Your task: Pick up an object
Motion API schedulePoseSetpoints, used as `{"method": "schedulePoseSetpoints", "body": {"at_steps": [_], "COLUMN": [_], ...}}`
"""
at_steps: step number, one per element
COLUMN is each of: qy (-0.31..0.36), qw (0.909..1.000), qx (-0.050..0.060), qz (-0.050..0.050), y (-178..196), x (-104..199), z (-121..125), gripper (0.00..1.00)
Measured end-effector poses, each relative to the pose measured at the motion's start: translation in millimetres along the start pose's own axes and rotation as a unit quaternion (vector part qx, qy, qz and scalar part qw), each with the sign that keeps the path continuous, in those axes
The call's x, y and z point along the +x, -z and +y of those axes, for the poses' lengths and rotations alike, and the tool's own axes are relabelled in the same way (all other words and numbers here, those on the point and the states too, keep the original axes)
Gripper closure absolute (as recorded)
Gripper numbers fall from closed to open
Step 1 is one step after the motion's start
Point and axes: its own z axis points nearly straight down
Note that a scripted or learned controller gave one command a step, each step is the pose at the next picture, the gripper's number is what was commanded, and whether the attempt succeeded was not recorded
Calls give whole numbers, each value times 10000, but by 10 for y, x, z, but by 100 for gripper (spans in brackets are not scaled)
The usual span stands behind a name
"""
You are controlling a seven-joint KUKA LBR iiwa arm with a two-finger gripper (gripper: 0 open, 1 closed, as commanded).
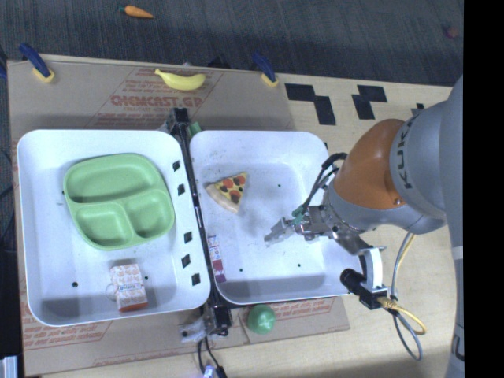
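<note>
Gripper over right bin, nothing held
Gripper (pixel 277 231) low in right bin (pixel 260 283), jaw state cannot tell; pizza slice (pixel 228 190) lies apart, up-left of it; green tray (pixel 118 199) and packet (pixel 127 285) in left bin (pixel 35 235)

Pizza slice (pixel 228 190): toy wedge, tan crust, orange top with dark and red dots. Lies flat on the floor of the right bin (pixel 260 282), upper left part, close to the divider between the bins, point toward lower right, crust edge up-left.

Small carton (pixel 127 285): whitish pack with red-brown print, lies flat in the left bin (pixel 31 235), near its front wall, just below the green tray (pixel 118 199).

Green tray: pale green divided plate, three compartments, flat, rotated slightly, fills the upper middle of the left bin. Nothing lies in the compartments.
</note>
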Motion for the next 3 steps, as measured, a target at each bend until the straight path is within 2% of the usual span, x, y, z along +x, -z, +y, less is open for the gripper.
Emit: {"method": "schedulePoseSetpoints", "body": {"at_steps": [1,2,3], "qy": [-2,18,7], "qw": [10000,10000,10000], "qx": [-8,-7,-9], "qz": [10,12,12], "y": [-363,-254,-353], "x": [56,56,820], "z": [1058,1063,1615], "gripper": [0,100,100]}}
